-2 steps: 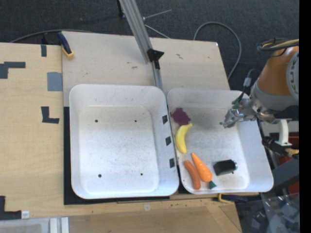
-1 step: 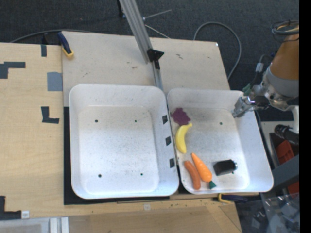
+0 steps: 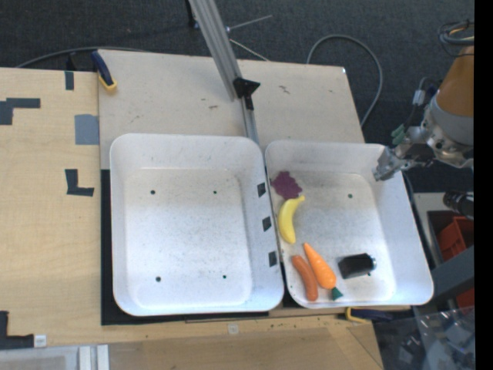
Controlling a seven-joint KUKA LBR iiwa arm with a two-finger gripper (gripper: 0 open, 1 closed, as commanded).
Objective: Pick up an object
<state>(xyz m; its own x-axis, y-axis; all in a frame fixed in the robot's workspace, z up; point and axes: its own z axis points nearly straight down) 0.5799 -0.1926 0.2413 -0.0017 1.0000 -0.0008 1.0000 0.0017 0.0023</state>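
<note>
One fixed camera, mounted above the bench (image 3: 192, 83) and tilted down at a slant. From my feed it takes in both white bins side by side: left bin (image 3: 189, 149) near frame centre, right bin (image 3: 400, 206) toward the right. Far edge of the bench sits high in frame, near edge low, with dark floor beyond the far edge. A metal pole (image 3: 219, 37) rises from the bench toward the lens, crossing the upper middle. The arm (image 3: 454, 106) enters from the right edge of frame. Distance is moderate: whole bins fit, and small items inside read clearly.
</note>
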